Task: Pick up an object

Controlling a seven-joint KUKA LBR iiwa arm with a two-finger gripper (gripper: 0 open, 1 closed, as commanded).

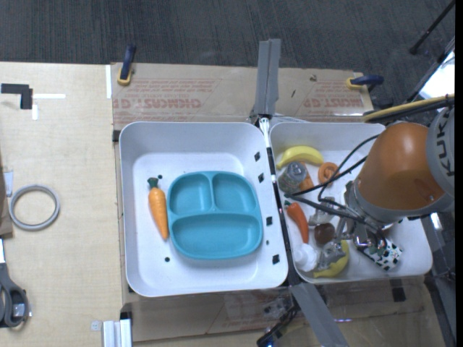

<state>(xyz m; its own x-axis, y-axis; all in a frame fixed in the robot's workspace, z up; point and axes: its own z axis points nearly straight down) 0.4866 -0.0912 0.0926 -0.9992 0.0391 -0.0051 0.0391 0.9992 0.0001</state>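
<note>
Right bin [416, 266] cluttered; arm [398, 168] hides its middle; pincer [346, 238] grip state unclear amid blurred toys.

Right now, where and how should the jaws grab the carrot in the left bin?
Probably grip the carrot across its orange mid-body, coming straight down. It lies flat, lengthwise beside the blue tray, green top toward the far wall, so close across its narrow width.

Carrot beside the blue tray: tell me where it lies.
In the camera view, the carrot lies in the left bin, just left of the blue tray, leaf end pointing away.
</note>
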